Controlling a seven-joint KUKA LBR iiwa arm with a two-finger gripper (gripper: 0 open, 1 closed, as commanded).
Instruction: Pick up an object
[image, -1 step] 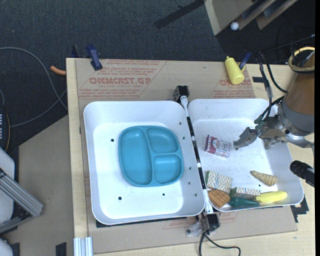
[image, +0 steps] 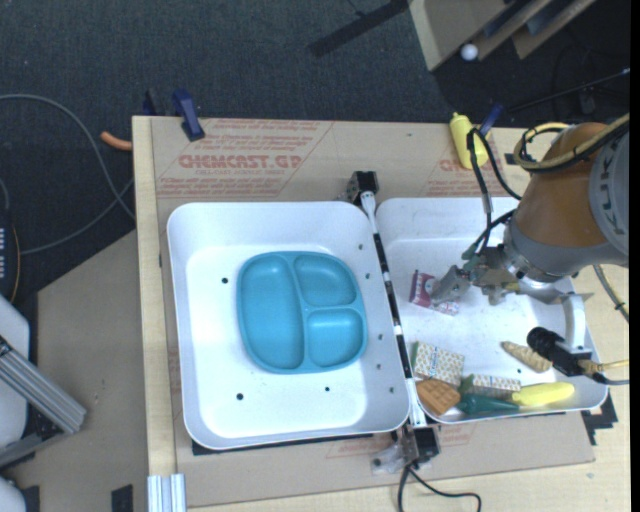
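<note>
A pale wooden counter stands on a dark carpeted floor where thin black cables trail. A brown cardboard sheet lies on the counter under both bins, held at its far edge by a blue clamp and a yellow clamp. Red print on the sheet reads "CHEMCAST GP", with smaller lines above and below it that are too fine to read. The left shallow white bin holds a light-blue divided plastic plate. The grey arm with its orange band reaches over the right shallow white bin, and its end effector sits low near the bin's middle; whether it is spread or pressed together cannot be told. A small maroon-and-white packet lies on the bin floor just beside its tip, towards the bin's left wall. Its label is illegible.
</note>
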